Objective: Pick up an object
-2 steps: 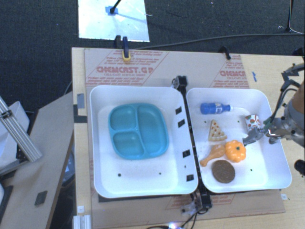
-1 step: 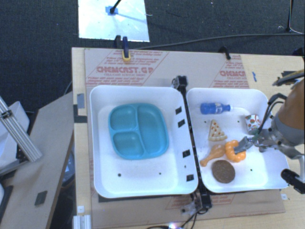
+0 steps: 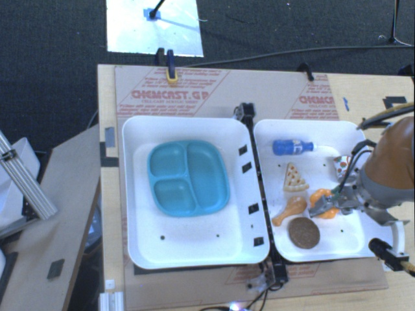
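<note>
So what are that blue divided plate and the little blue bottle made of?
The plate looks like moulded plastic: an even turquoise colour, soft sheen, rounded dividers between three compartments. The bottle also seems plastic, glossy blue with a white cap and label, though it is too small to be sure. Both lie in white bins that look like thin formed plastic.

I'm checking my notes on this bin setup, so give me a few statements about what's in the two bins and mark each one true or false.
1. The blue divided plate lies in the left bin. True.
2. The blue bottle stands upright. False: it lies on its side.
3. The brown cookie is in the right bin. True.
4. The pizza slice rests on the plate. False: it lies in the right bin.
5. The hand is over the left bin. False: over the right.
</note>
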